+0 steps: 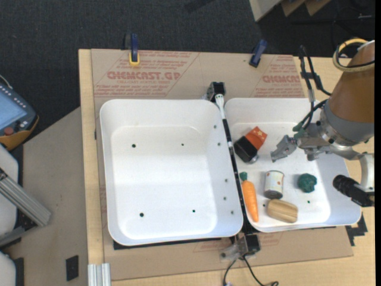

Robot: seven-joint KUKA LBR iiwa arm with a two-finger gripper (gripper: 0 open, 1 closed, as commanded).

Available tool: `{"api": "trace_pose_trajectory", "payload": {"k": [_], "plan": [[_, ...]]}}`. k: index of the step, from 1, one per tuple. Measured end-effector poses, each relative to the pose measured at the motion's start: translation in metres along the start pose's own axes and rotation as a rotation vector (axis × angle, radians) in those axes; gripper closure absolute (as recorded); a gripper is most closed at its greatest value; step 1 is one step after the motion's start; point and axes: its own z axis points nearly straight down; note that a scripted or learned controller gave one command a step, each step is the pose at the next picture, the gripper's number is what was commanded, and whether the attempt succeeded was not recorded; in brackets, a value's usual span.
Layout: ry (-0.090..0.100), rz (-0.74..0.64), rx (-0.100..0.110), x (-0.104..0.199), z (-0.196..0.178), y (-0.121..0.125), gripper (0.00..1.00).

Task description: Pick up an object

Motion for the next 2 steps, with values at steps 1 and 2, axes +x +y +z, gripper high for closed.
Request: {"api": "trace_pose_trajectory", "payload": {"k": [1,2], "plan": [[0.002,0.001,0.008,0.006,0.114,-0.015,0.0],[0.0,-0.002,-0.004,0.031,0.019,-0.04,0.0]]}}
